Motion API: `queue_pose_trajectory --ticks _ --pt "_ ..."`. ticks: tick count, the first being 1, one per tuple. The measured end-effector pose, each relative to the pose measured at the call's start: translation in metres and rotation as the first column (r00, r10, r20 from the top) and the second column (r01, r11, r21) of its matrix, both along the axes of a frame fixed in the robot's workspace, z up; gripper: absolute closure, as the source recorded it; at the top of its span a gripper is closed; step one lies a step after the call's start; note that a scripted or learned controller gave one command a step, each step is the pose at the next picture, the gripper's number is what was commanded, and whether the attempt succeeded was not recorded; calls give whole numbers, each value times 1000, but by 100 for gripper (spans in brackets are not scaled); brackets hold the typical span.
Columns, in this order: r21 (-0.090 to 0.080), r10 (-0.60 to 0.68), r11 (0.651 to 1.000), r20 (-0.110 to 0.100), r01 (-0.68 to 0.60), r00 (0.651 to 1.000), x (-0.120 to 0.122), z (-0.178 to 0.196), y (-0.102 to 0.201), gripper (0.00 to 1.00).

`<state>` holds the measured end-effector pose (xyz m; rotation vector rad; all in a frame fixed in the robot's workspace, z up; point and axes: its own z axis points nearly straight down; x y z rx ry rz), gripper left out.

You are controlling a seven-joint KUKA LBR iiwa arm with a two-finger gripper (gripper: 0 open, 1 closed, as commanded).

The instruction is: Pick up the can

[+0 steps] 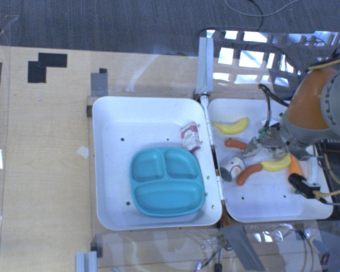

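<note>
Small white-and-brown tin can lies tipped in the right white bin, near its left wall. Two-finger gripper hovers just up-right of it; whether it's gripping, I can't tell

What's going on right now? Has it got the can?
Gripper low over right bin. Can lying loose, not held. Sausage touching it.
</note>
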<state>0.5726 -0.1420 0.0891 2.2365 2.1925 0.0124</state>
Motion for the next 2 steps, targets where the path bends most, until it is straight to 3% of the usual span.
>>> queue_pose_trajectory --ticks 1,2 --pt "-1 -10 1000 -3 10 1000 38 -1 -29 0" --pt "25 -113 993 -77 115 991 88 -3 -39 0"
